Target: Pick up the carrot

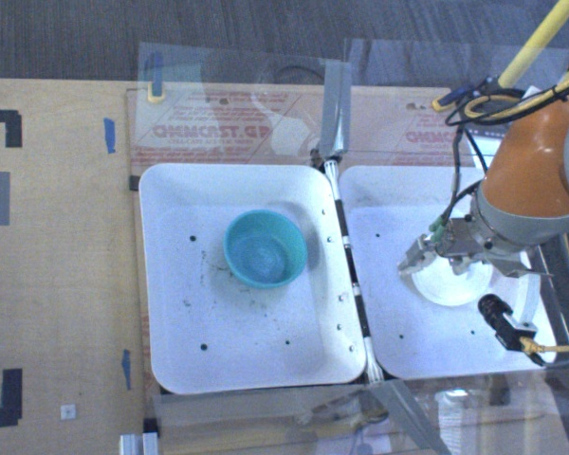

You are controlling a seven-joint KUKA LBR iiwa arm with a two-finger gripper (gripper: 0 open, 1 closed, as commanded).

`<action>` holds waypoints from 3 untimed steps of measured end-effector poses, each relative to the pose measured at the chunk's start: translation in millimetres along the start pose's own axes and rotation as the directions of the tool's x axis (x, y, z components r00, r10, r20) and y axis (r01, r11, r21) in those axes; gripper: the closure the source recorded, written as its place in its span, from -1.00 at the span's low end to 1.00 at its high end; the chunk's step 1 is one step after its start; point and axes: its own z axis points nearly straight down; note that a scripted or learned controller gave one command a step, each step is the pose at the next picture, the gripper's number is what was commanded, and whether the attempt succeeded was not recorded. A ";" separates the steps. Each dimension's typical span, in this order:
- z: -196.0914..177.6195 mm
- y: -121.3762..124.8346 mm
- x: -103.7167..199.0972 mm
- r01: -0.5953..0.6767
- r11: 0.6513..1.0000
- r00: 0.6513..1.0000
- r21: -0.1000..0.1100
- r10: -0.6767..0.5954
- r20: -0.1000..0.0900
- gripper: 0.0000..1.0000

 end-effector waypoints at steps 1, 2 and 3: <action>81.9 -24.0 -5.0 0.051 0.999 0.999 0.001 -0.051 -0.001 -1.00; -30.9 44.9 -13.5 -0.121 0.993 0.993 -0.001 0.121 0.001 -1.00; 87.4 -4.5 -23.9 -0.061 0.998 0.998 -0.013 0.061 0.002 -1.00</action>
